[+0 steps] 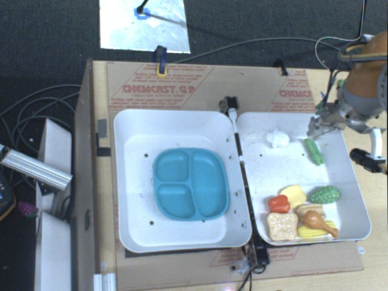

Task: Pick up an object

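My gripper (319, 126) hangs over the far right part of the right bin (260, 174), under the grey arm with its orange band (364, 48). Just below it a green pod (314, 151) lies on the bin floor, its upper end close to the gripper's tip. A white crumpled piece (278, 139) rests to the left of it. Near the bin's front lie a yellow lemon (293, 194), a red pepper (279, 204), a bumpy green vegetable (324, 194), a slice of bread (282, 225) and a brown drumstick (316, 219).
The left bin (130, 162) holds a blue divided plate (190, 183). A ridge (241, 162) parts the two bins. Cables run along the bench's back edge and beside the arm. A black part (367, 159) juts out at the right bin's right rim.
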`<state>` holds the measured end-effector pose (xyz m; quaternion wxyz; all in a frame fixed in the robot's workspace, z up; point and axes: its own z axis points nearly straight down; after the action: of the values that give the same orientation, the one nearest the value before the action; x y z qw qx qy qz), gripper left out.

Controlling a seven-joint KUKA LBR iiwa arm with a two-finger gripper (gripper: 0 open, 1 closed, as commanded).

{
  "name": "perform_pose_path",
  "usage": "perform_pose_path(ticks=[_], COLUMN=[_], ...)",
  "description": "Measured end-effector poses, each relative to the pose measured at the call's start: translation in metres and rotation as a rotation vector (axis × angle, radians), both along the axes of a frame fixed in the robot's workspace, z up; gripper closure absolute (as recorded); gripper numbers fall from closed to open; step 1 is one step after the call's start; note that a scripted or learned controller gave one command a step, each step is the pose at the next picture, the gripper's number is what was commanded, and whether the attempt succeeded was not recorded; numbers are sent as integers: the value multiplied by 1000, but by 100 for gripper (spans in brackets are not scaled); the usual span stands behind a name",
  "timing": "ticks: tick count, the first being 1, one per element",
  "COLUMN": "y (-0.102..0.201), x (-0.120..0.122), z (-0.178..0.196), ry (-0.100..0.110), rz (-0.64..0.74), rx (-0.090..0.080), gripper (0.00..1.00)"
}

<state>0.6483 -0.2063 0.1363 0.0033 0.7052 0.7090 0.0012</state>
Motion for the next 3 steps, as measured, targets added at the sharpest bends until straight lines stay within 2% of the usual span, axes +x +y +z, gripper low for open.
perform_pose_path(ticks=[1,2,3], y=[0,0,43], x=[1,22,13], z=[11,83,48], ry=[-4,0,5], rz=[2,-1,0], rx=[-1,1,4], gripper=[100,100,100])
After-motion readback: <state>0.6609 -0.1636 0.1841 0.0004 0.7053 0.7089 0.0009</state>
